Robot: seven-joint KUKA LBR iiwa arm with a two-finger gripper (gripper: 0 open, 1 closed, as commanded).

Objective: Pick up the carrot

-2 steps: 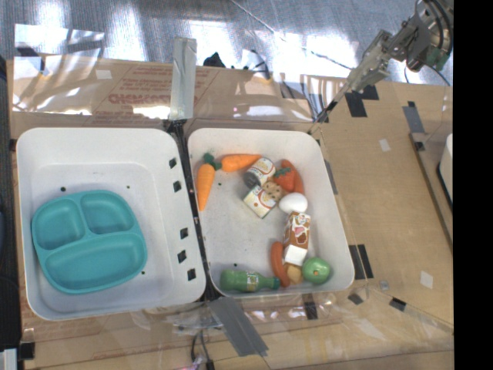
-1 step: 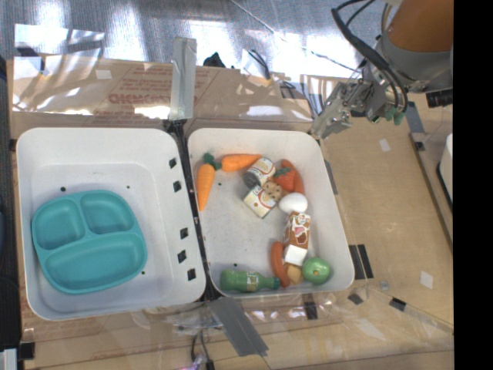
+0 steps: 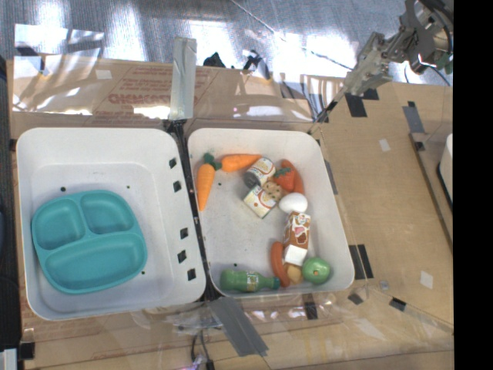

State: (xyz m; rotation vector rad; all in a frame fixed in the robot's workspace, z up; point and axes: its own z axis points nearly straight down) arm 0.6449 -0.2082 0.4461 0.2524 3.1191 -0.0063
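1. From my seat at the remote console I see the gripper (image 3: 360,74) up in the top right corner of the camera view, well above and to the right of both bins, hanging over the brown board beyond the bin rim
2. I cannot tell how the claw stands; it is small, pale and blurred against the shiny floor
3. Nothing sits in the claw that I can make out
4. The right bin (image 3: 231,237) holds the toy food. There are several orange carrot-like pieces in it, so I take them one by one
5. One carrot (image 3: 205,185) lies close to the bin's left wall, standing nearly upright in the view, green top towards the far side
6. A second carrot (image 3: 239,162) lies crosswise near the far wall, its green end almost touching the top of the first, so the two form a corner
7. Just right of that one I see a small grey can (image 3: 259,171) and a cream carton (image 3: 261,200), with a reddish-orange piece (image 3: 287,177) beside them
8. A white egg (image 3: 293,203) sits right of the carton, and under it a tall printed packet (image 3: 298,232)
9. Along the near wall lie a green bottle (image 3: 248,281), another orange piece (image 3: 278,262) and a green apple (image 3: 316,269)
10. The left bin (image 3: 100,149) carries a teal divided tray (image 3: 88,240) with three compartments, lying at a slant
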